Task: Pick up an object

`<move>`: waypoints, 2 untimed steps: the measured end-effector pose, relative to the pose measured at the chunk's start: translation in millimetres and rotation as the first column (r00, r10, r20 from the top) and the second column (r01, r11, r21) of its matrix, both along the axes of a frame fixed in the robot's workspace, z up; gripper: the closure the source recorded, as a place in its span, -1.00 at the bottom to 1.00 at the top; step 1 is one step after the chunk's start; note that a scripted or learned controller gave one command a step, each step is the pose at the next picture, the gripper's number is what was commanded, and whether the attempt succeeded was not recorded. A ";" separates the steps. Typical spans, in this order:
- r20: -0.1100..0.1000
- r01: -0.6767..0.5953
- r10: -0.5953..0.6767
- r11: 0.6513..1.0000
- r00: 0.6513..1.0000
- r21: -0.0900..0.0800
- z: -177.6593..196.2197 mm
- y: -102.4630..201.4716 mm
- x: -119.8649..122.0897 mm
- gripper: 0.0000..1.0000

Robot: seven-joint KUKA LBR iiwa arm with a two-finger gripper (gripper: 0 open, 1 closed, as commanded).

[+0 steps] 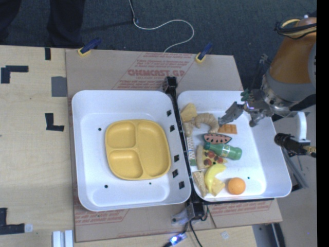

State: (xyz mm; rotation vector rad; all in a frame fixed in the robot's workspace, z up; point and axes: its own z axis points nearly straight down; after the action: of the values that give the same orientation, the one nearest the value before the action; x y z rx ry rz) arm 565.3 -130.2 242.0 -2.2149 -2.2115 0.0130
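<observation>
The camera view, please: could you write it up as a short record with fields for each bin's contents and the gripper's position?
left bin: yellow divided plate
right bin: toy food crowded along its left side, including orange, banana, green bottle, watermelon slice
gripper: fingers spread, above the right bin's upper part, holding nothing
arm: reaches in from the right
</observation>
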 end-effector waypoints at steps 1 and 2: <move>0.012 -0.003 0.003 1.000 1.000 -0.002 6.8 0.1 2.4 -1.00; 0.008 -0.003 0.003 1.000 1.000 -0.002 -52.5 9.5 -1.4 -1.00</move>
State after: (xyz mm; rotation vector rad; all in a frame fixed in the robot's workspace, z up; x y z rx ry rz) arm 563.9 -120.8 189.5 -2.2167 -2.2193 0.0061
